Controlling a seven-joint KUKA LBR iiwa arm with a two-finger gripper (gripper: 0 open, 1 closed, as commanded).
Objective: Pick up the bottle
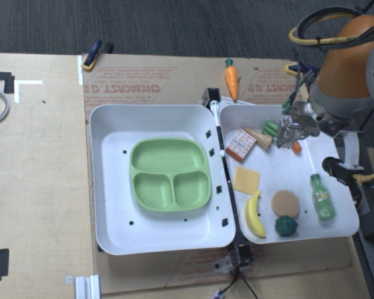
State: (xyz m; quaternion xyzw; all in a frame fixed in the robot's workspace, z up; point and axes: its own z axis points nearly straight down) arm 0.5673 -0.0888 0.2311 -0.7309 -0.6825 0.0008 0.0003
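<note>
The bottle [322, 198] is small, clear green, with a green cap and a pale label. It lies in the right bin [336, 229] near its right wall, cap pointing toward the back. My gripper [290, 133] hangs over the back part of that bin, up and to the left of the bottle and well apart from it. It is just above a small orange piece [297, 146] and next to a green item [272, 128].
The right bin also holds a patterned box [240, 144], a cheese slice [247, 180], a banana [255, 215], a brown bun [285, 203] and a green broccoli [286, 226]. The left bin [106, 167] holds a green divided tray [171, 174]. A toy carrot [230, 78] lies behind the bins.
</note>
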